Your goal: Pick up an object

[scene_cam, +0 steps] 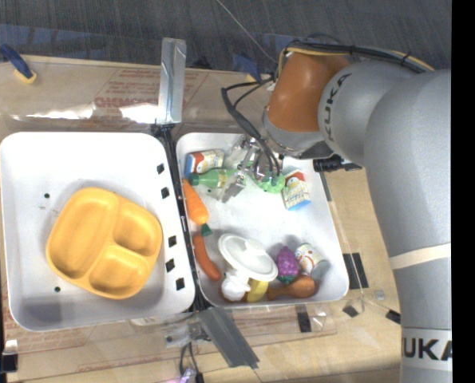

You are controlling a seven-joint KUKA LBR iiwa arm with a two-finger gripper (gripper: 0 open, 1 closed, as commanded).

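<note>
Although the yellow divided plate [103, 242] at centre left is the largest thing, it looks stiff, slick and awkward; the small plastic toys in the right bin [333, 238] seem light and hard. Best bet appears the green bottle [215, 179], upper middle, taken across its body. Metal parts of the gripper [245, 168] touch it; its opening I cannot tell.
</note>
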